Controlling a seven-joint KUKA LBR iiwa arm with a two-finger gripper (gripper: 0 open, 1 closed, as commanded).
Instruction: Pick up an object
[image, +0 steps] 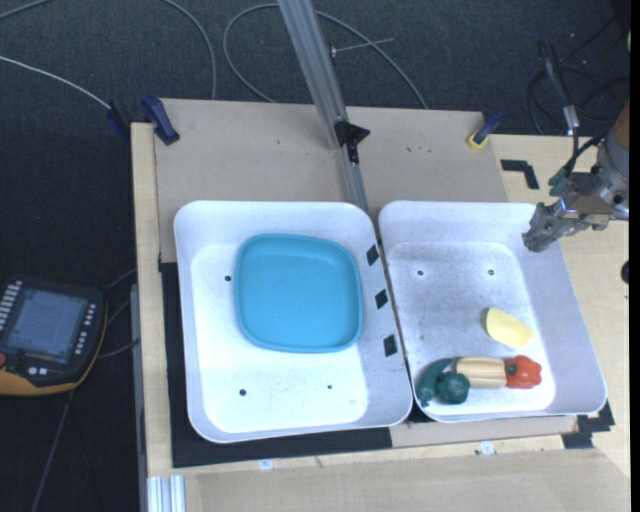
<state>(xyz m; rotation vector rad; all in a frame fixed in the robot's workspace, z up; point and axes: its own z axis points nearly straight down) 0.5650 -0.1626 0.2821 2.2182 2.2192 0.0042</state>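
While the gripper (541, 228) hangs over the far right rim of the right bin (440, 225), too blurry to tell its grip, a smooth yellow lump (508, 327), a wooden stick toy (480, 372) and a blue square plate (298, 292) lie below.

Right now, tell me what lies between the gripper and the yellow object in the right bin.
Nothing: in the camera view, bare speckled floor of the right bin separates the gripper at its upper right rim from the yellow object.
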